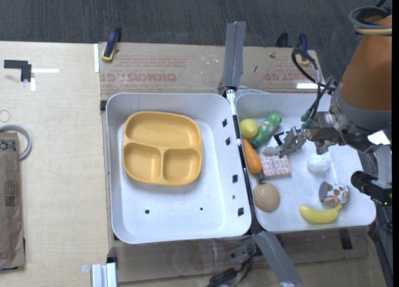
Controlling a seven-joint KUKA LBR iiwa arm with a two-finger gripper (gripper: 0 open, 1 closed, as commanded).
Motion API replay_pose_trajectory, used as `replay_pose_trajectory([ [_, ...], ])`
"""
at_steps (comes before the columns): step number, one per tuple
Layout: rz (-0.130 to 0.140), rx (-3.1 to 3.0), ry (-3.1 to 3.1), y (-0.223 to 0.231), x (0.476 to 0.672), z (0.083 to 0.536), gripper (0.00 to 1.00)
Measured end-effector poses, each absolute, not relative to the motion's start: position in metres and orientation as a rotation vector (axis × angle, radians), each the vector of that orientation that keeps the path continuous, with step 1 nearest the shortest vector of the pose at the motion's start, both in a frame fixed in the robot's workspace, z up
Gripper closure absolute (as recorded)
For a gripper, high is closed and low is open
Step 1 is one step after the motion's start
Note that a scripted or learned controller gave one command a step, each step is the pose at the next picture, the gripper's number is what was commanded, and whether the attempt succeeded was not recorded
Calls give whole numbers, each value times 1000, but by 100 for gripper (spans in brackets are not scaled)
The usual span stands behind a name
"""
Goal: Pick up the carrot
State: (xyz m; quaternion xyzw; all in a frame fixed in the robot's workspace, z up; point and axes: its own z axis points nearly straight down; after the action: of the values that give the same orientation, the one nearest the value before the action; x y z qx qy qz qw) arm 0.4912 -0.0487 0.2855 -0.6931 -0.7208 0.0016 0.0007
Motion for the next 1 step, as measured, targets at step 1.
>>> replay_pose_trajectory([
  [1,7,-2436,-1980,-67,518,251,0],
])
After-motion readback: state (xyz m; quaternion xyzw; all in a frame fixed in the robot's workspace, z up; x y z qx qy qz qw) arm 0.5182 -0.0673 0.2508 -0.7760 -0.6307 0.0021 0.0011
